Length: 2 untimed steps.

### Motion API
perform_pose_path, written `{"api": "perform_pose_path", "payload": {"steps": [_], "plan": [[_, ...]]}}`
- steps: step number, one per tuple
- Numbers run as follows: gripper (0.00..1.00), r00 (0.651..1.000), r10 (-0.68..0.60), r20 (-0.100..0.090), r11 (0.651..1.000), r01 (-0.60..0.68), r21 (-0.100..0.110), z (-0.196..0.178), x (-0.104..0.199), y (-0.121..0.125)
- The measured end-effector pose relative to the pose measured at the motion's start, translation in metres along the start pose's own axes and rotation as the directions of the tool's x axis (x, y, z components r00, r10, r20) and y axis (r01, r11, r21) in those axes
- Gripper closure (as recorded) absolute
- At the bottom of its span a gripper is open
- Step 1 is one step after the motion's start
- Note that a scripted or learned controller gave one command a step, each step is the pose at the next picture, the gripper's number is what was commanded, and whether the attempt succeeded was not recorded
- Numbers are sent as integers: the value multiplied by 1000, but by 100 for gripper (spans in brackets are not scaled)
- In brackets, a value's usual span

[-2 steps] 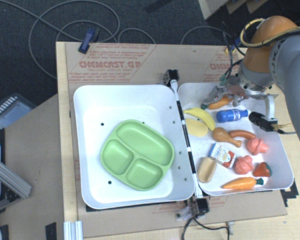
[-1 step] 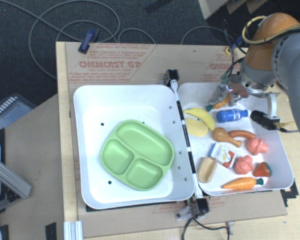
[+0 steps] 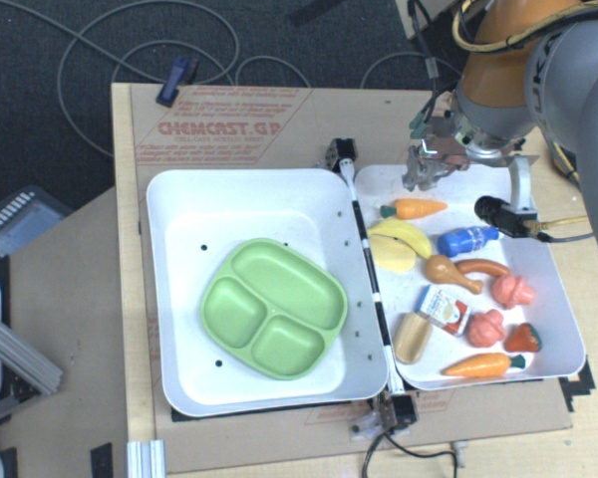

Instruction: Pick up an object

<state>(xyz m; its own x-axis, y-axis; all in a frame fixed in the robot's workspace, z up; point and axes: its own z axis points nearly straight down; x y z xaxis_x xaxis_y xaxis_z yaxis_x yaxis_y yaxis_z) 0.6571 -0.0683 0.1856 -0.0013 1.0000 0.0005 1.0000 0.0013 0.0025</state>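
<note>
My gripper [image 3: 425,174] hangs over the far left corner of the right bin [image 3: 568,352], just above and behind a small orange carrot [image 3: 419,207]. Nothing shows in its grasp. Below the carrot lie a yellow banana [image 3: 399,242], a blue bottle [image 3: 468,239], a brown drumstick [image 3: 453,272], a red sausage [image 3: 483,265], two pink pieces [image 3: 513,289] [image 3: 485,327], a red strawberry [image 3: 523,339], a white and red packet [image 3: 444,309], a tan bread roll [image 3: 414,337] and a long carrot [image 3: 478,366].
The left bin [image 3: 179,207] holds a green divided plate [image 3: 274,307]. A black hinge bar [image 3: 369,267] runs between the two bins. A black part on a bracket [image 3: 503,212] sticks out from the wrist over the right bin. Cables and a blue clip [image 3: 174,80] lie beyond the bench.
</note>
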Motion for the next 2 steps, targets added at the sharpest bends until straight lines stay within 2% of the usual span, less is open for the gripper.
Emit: {"api": "perform_pose_path", "payload": {"steps": [1, 2], "plan": [[0, 1000, 1, 0, 1000, -1, 2, 1, -1, 0], [0, 1000, 2, 1, 1000, -2, 5, 101, -129, -28]]}}
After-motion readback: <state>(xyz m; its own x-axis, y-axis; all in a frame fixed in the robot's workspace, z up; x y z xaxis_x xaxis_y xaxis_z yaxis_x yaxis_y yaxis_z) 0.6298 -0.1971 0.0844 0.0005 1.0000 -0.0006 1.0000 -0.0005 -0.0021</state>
